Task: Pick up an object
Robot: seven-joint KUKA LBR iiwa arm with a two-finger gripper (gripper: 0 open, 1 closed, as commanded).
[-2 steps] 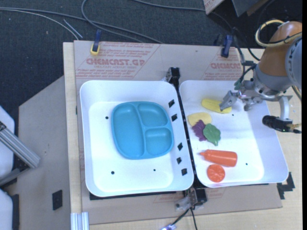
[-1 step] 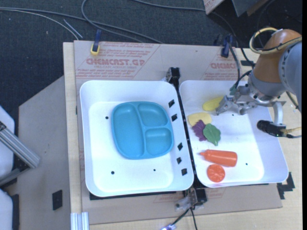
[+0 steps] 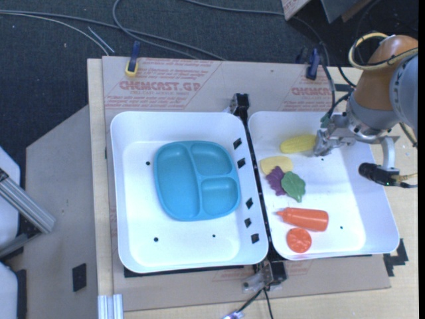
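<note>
Right-hand white bin point(image 3: 372, 234): gripper point(image 3: 321, 147), grip state unclear, poised just right of yellow toy point(image 3: 297, 144) lying lengthwise left-to-right.

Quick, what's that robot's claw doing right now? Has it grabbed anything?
Gripper: low in the right bin, right beside the yellow toy; whether it is open, closed or holding the toy cannot be told.

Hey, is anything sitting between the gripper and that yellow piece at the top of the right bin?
Nothing visible. The gripper sits right at the right end of the yellow toy in the right bin. The other yellow piece, purple grapes and green toy lie below it, out of the way.
</note>
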